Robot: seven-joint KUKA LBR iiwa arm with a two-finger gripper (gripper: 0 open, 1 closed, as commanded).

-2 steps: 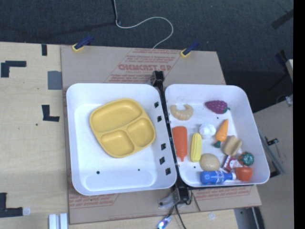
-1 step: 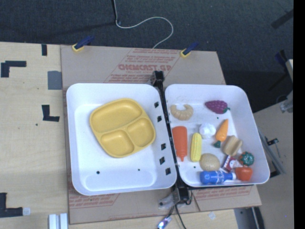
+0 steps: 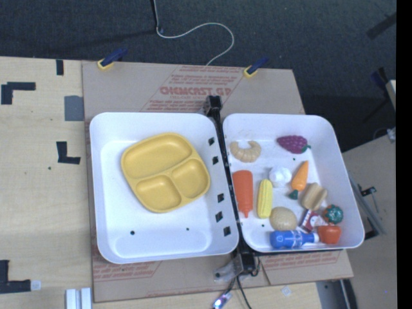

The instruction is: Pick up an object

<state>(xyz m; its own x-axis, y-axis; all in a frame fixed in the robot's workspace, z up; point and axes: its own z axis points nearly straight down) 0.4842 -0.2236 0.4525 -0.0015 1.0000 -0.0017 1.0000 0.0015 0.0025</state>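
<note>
nothing picked yet; the jaws' state cannot be told.

likely target: the long orange plastic toy carrot [image 3: 243,192], lying in the right white bin [image 3: 325,132] by the divider, just beside the yellow plastic corn cob [image 3: 264,198]. probably light, stiff, smooth; best gripped across its narrow middle. yellow divided plastic plate [image 3: 166,171] sits in the left white bin [image 3: 109,131].

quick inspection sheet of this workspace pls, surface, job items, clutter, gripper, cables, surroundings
surface: two white bins, left bin and right bin, on a cardboard sheet over a wooden bench
job's things: toy food in the right bin: croissant, grapes, two carrots, corn, potato, blue bottle
clutter: yellow divided tray in the left bin
grippers: nothing seen
cables: white cable beyond the bench
surroundings: dark carpet
</note>
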